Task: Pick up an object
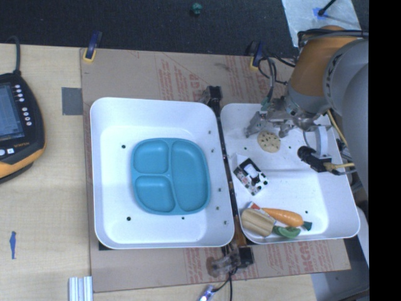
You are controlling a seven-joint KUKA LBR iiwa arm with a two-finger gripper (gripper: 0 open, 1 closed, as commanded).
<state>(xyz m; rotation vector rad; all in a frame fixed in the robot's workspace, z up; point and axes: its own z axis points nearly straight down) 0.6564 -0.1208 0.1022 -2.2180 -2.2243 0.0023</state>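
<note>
The gripper [270, 121] is hovering right over the toy cookie [269, 142] at the back of the right bin [332, 221]; whether its fingers are apart can't be told. The cookie looks light, stiff and flat, so it's best pinched across its edges. The black-and-white block [250, 174] sits well clear in front of it, the toy carrot [283, 216] further still.
</note>
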